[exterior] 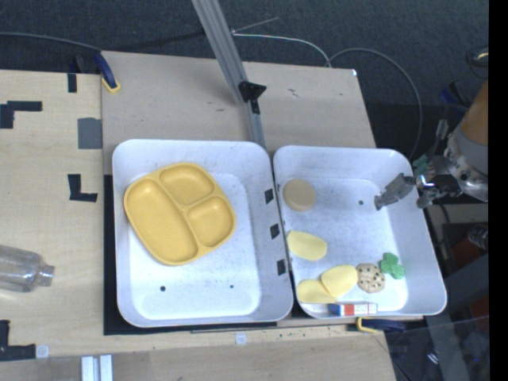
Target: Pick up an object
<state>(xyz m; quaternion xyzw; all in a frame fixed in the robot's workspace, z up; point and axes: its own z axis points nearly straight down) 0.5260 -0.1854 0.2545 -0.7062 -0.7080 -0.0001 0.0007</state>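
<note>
The right bin holds several small items. A tan round disc lies near its left wall and a yellow oval piece sits below it. Toward the front lie two more yellow pieces, a speckled cookie and a green toy. My gripper hangs over the right bin's right side, apart from all of these and up-right of the cookie. Nothing shows in its grasp.
The left bin carries a yellow divided plate. A red, white and blue tube lies on the right bin's front rim. A clear bottle rests on the bench at far left. A metal pole slants in above the bins.
</note>
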